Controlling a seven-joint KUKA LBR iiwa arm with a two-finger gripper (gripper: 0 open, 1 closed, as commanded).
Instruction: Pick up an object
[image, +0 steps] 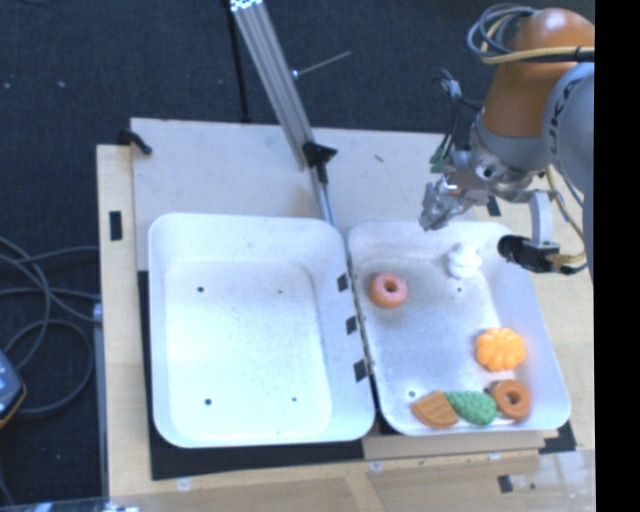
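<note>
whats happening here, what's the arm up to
A grey and orange robot arm reaches in from the right, its hand above the far edge of the right bin, holding nothing visible. That bin contains a pink donut, a small white object, an orange pumpkin-shaped piece, and along the near edge a tan cookie, a green piece and a brown donut. Nothing has been picked up yet.

No readable text, label, brand, number or sign appears on anything here.
</note>
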